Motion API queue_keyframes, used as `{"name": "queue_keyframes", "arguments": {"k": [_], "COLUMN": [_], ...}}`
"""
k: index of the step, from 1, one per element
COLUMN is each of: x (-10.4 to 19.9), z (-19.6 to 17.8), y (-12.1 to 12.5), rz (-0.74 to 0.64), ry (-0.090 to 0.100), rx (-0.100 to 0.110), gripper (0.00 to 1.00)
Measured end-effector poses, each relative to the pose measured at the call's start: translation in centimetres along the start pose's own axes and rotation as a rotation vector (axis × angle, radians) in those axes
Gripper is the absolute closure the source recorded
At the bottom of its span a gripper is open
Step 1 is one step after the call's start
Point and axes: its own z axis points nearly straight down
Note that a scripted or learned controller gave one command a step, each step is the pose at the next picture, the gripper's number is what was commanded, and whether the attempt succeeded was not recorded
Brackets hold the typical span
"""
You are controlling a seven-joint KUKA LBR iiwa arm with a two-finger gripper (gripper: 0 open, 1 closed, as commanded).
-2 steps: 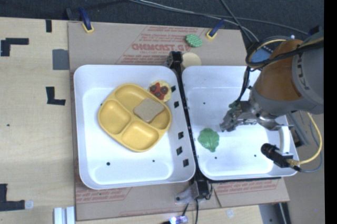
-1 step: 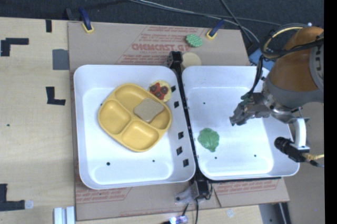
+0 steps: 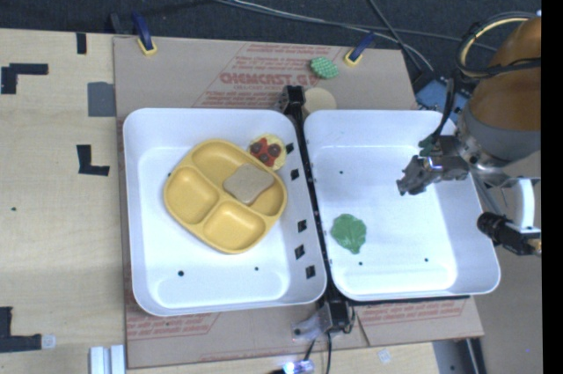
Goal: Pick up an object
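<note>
Green leafy item (image 3: 348,232), looks like a toy lettuce or similar soft piece, lies alone on the floor of the right bin (image 3: 457,275), toward its front-left part, near the divider between bins but not touching the wall as far as visible. It's the obvious pick target since it shares the bin with the gripper (image 3: 413,180). Gripper hovers over the right bin's back-right area, up and to the right of the green item, well apart from it, nothing between the fingers; whether the jaws stand wide or narrow I cannot tell, they're dark and small at this angle. Height above the bin floor also unclear. Left bin (image 3: 145,275) has a yellow divided plate (image 3: 198,192) with a tan bread-like slice (image 3: 248,183) resting on it and a small red-and-dark piece (image 3: 266,150) at the plate's back-right rim. A second green textured bit (image 3: 323,66) sits outside on the cardboard behind the bins. Step in hand, judged: approach, not yet over target. To do it well: travel toward the front-left until centred above the green item, open before descending, come straight down, close across its narrower width, since it's low and flat so fingers likely need to reach almost the floor. Keep off the divider.
</note>
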Motion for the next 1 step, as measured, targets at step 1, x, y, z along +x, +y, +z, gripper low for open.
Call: {"name": "queue_keyframes", "arguments": {"k": [1], "x": [4.61], "z": [1.21], "y": [1.17], "rz": [-0.003], "ry": [0.002], "rx": [0.007], "gripper": [1.0]}}
